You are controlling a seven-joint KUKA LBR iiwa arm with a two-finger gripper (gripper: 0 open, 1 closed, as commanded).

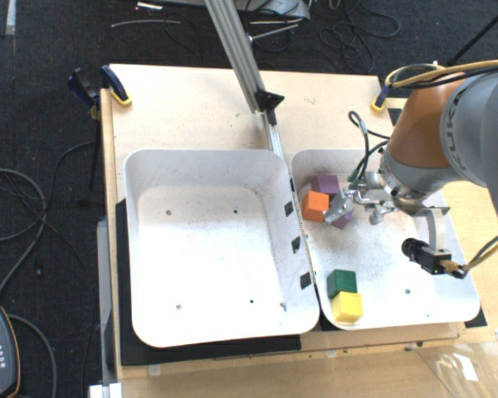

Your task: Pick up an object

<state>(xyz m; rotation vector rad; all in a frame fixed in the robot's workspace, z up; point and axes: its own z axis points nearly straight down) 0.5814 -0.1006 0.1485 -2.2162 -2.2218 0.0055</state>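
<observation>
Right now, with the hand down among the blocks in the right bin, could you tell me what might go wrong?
1. The orange block and purple block touch beside the hand, so a grasp may catch both or push one away.
2. They lie close to the right bin's left wall, so a nudge could wedge them there.
3. The hand hides another purple piece, so its grip stays uncertain.

The arm (pixel 473 123) is thick and round, with a smooth grey shell on its upper part and a wide orange band (pixel 419 135) below it, near the wrist. Under the band sits a grey metal wrist piece. Thin dark cables, with some green wire, run in loops beside it, and yellow cables pass over the top of the arm. The claw (pixel 349 201) is small, of silver metal. A black part hangs on a pale bracket.
</observation>
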